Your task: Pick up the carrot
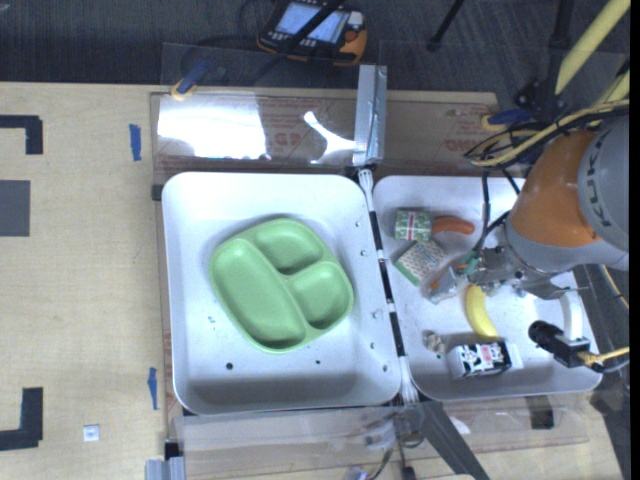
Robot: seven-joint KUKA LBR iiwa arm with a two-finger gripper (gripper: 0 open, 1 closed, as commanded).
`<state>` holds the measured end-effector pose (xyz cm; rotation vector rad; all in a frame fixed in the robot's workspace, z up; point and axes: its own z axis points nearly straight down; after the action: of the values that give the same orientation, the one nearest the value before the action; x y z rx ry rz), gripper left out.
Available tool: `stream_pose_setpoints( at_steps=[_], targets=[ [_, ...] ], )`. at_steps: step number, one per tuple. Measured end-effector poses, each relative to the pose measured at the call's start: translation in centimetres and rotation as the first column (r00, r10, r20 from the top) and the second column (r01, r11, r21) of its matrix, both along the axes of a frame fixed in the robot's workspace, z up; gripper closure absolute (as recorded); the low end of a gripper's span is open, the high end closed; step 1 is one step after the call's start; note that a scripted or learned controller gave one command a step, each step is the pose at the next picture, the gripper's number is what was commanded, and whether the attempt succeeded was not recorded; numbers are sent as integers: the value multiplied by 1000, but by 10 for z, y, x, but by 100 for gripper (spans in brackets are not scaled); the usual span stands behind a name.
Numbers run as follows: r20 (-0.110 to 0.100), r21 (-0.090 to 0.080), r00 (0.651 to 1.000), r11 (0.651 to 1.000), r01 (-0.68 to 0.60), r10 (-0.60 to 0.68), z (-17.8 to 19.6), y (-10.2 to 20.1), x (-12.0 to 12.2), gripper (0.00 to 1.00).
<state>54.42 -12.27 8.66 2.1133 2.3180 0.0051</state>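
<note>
Your gripper [478, 271] hangs low in the right bin [440, 338], near its middle, and the wrist and cabling cover the tip so much that you cannot tell how it is set or whether anything is in it. The carrot [453, 226], the small orange piece near the bin's far wall, lies apart from the gripper, beyond it and a little to the left, just beside a green-labelled can [411, 224]. That neighbour matters: coming at the carrot from the can's side probably leaves too little room to close cleanly. Nearer the gripper, a patterned packet [420, 260] lies below the can and a banana [481, 313] sits just under the tip, so you are likely to brush one of them on any move. A black-and-white carton [480, 358] rests toward the front wall. The left bin [190, 268] holds a green divided plate [281, 283], well away from the work.
</note>
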Motion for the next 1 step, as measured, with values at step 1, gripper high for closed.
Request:
stream_pose_setpoints(
  at_steps=[1],
  targets=[
    [5, -1, 1000, 1000, 2, -2, 10, -1, 1, 100]
  ],
)
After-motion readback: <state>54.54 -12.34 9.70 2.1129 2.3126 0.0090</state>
